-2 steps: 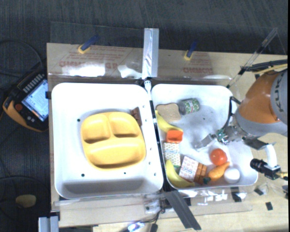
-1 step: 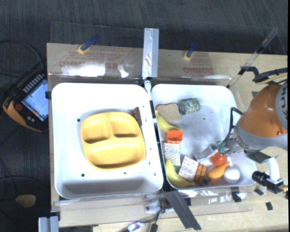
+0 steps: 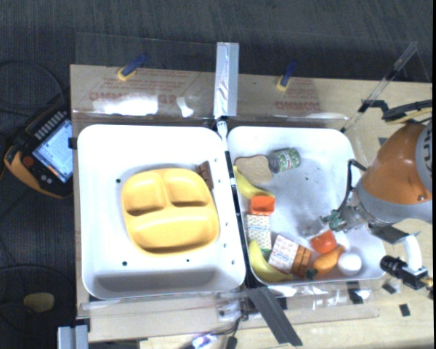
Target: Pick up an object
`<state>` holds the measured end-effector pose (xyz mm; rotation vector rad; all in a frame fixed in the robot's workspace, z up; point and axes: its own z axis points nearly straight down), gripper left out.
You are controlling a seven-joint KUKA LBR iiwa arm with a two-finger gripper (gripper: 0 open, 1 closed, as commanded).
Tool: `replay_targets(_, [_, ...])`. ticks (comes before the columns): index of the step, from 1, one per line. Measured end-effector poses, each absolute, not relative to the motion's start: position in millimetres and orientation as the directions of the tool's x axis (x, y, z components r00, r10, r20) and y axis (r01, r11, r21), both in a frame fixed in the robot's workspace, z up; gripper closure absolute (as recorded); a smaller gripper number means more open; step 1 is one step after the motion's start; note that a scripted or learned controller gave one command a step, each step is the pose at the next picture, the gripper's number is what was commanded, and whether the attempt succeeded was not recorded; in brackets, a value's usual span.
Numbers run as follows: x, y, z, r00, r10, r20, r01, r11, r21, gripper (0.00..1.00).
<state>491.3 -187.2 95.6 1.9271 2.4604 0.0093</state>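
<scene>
Banana (image 3: pixel 265 265) and cartons crowd the right bin's (image 3: pixel 327 140) front edge; gripper (image 3: pixel 339 220), state indeterminate, hangs beside the tomato (image 3: pixel 323 241), apparently positioned for a pick.

Both shallow white bins (image 3: pixel 94 195) look like smooth plastic with a slight sheen, and the yellow compartment tray (image 3: pixel 171 208) is glossy plastic too. The bench top (image 3: pixel 392 93) looks like pale matt wood, and the little green can (image 3: pixel 284 159) looks metallic.
</scene>
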Motion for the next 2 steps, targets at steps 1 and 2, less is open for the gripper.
replay_targets(1, [499.7,-126.4,141.4,-0.359,0.933,0.003,0.933,0.359,-0.004,1.0])
replay_targets(2, [497.5,-41.3,214.9,-0.065,0.998,-0.001,0.998,0.065,-0.006,1.0])
